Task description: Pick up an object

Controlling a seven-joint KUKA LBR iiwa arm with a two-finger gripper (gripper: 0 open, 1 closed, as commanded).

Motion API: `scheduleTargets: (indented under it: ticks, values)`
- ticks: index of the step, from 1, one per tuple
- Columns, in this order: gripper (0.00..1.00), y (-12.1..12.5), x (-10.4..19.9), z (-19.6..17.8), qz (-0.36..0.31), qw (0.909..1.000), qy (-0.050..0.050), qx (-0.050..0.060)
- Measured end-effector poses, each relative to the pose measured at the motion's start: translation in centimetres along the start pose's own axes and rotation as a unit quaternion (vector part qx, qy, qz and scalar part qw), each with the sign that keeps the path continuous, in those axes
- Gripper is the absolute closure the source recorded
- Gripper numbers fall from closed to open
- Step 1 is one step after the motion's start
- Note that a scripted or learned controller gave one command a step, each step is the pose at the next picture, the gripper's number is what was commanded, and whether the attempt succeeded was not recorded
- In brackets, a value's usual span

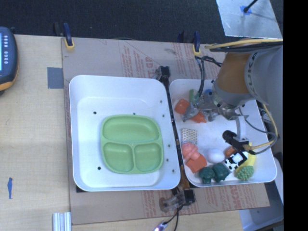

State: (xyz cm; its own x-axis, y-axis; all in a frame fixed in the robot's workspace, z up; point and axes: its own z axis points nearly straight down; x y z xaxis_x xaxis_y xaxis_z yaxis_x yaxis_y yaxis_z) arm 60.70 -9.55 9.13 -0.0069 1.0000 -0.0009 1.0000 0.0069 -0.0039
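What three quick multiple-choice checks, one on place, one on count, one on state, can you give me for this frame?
1. Where is the green divided plate?
A. left bin
B. right bin
C. on the bench

2. How many compartments has it?
A. two
B. three
C. five

3. Where is the gripper?
A. over the left bin
B. low in the right bin, by the orange pieces
C. off the bench

Answers: 1 A, it lies in the left bin. 2 B, one long, two small. 3 B, it is at the right bin's upper left.
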Motion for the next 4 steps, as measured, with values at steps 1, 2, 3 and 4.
scheduleTargets:
  ticks: [1, 2, 3, 4]
  values:
    - [1.00, -0.2, -0.1, -1.0, 0.000, 1.0000, 0.000, 0.003]
    - [0.00, -0.1, -0.1, -1.0, 0.000, 1.0000, 0.000, 0.003]
    - [0.00, 4.4, 0.1, -2.2, 0.004, 0.9999, 0.003, 0.016]
    - [0.00, 4.5, -7.8, 0.3, 0.004, 1.0000, 0.003, 0.008]
